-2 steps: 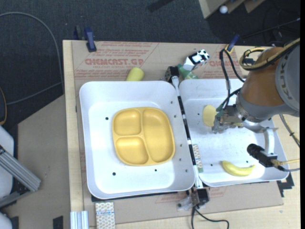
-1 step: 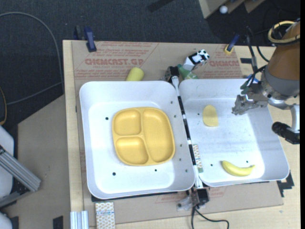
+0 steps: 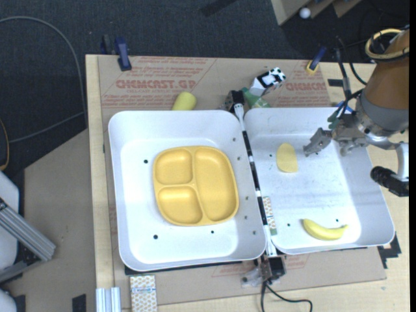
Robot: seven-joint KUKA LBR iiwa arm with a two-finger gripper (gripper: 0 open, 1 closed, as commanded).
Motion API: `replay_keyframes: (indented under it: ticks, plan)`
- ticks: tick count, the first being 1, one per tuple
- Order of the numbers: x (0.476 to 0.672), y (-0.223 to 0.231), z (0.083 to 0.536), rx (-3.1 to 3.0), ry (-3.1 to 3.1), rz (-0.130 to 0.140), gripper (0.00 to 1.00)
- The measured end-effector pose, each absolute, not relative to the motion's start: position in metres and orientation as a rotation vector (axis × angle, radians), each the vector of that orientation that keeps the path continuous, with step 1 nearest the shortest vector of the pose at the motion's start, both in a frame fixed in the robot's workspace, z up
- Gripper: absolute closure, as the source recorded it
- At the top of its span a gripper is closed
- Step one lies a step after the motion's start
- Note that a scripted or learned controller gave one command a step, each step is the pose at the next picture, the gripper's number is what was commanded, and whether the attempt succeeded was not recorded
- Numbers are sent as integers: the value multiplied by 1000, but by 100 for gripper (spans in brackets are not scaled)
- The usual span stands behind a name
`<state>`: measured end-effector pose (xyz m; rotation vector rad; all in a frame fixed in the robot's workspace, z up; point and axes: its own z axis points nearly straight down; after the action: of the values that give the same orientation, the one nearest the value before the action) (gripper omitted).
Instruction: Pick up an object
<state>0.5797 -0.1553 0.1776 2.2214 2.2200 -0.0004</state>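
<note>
In the right bin (image 3: 364, 194) lie a pale yellow oval piece (image 3: 286, 158) near the upper left and a yellow banana (image 3: 324, 229) near the front edge. My gripper (image 3: 331, 143) hangs over the upper part of this bin, just right of the oval piece and apart from it. Its two grey fingers (image 3: 316, 142) stand spread, open, with nothing between them. The banana lies well below the gripper. The grey arm with its orange band (image 3: 390, 83) comes in from the right.
The left bin (image 3: 130, 168) holds a yellow divided plate (image 3: 195, 185). Behind the bins on the bench sit a small yellow object (image 3: 184, 101) and a black-and-white item (image 3: 270, 78). Blue clamps (image 3: 121, 52) grip the back edge.
</note>
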Motion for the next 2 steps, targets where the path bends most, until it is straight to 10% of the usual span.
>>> replay_keyframes:
  ticks: [1,2]
  plan:
    - [606,-95,90,2223,2226,-2,0]
    - [618,-125,85,2220,2219,0,0]
